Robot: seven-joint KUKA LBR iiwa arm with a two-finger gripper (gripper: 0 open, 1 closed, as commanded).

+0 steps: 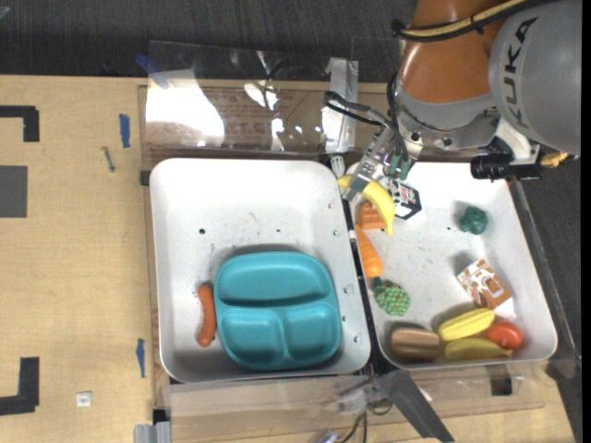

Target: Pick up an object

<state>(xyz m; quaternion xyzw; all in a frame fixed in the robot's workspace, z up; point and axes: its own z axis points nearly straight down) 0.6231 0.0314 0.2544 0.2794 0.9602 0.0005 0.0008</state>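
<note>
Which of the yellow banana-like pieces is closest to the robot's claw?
The small yellow banana at the right bin's top-left corner, right under the gripper. The other two yellow pieces lie at the bin's near edge.

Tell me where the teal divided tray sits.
The teal divided tray lies in the left bin, toward its near edge, with an orange sausage alongside on its left.

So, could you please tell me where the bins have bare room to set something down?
Left white bin: floor bare behind the teal divided plastic tray. Right white bin: a bare middle patch between green lump and carrot. Its front corner is crowded.
</note>
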